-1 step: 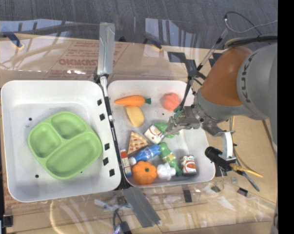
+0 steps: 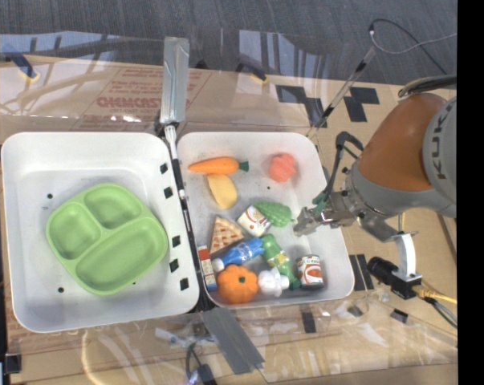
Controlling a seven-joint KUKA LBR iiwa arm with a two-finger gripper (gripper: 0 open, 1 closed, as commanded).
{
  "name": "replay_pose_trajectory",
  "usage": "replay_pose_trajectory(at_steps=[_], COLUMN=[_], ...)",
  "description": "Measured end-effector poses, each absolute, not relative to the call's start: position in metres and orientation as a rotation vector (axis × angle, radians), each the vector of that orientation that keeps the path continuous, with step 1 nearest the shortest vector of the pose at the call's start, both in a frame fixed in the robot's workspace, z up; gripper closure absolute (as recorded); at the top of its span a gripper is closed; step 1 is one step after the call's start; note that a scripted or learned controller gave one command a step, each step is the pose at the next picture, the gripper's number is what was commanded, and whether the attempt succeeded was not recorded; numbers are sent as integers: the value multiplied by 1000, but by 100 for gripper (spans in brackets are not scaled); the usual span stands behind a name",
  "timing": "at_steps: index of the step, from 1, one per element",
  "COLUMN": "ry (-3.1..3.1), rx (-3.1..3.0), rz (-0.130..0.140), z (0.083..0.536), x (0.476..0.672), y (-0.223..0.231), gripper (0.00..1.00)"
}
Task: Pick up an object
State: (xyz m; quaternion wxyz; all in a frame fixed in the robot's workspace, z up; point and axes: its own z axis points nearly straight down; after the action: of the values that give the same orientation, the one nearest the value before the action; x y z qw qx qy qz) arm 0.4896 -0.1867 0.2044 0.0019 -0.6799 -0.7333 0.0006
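1. Camera view: gripper (image 2: 305, 220) over right bin (image 2: 326, 175), near its right wall, just beside green leafy toy (image 2: 275, 212).
2. Finger state: cannot tell; nothing visibly held.
3. Step, by judgement: approach. Next: descend onto toy, close.

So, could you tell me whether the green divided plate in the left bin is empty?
Empty: the green divided plate lies flat in the left bin, and all three compartments show bare green.

Arm bent, claw (image 2: 306, 220) low

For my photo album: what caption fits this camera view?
Robot arm's gripper hovers over toy food beside a green divided plate.
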Motion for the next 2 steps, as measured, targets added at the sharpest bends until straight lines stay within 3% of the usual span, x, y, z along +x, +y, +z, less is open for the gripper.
replay_pose_trajectory(at_steps=[1, 2], ry=[-2017, -1960], rx=[-2408, -2448], rz=[2, 9], z=[296, 212], x=[569, 582], y=[-118, -17], gripper=[0, 0])
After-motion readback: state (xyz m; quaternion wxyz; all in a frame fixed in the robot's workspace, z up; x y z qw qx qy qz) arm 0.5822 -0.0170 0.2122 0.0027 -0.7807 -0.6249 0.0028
